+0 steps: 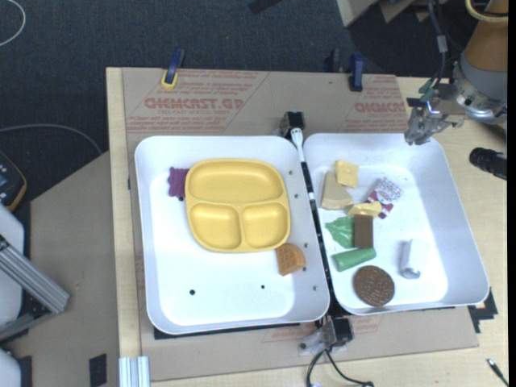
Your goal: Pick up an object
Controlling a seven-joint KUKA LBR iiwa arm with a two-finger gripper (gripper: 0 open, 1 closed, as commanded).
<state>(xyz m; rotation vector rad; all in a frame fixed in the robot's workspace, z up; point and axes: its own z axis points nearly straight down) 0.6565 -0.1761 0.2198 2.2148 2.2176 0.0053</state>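
My gripper (421, 131) hangs over the far right corner of the right bin (451, 208), above the rim, with nothing visible in it. Below it the bin holds several small items: a yellow cheese wedge (347, 172), a tan slice (334, 193), a red and white wrapper (388, 189), a brown bar (364, 231), green pieces (348, 256), a round brown cookie (375, 285) and a grey white cylinder (410, 258). All lie well apart from the gripper.
The left bin (161, 280) carries a yellow divided plate (238, 203), a purple item (176, 181) at its left edge and an orange brown piece (290, 258) near the divider. Clamps (171, 72) sit on the cardboard's far edge.
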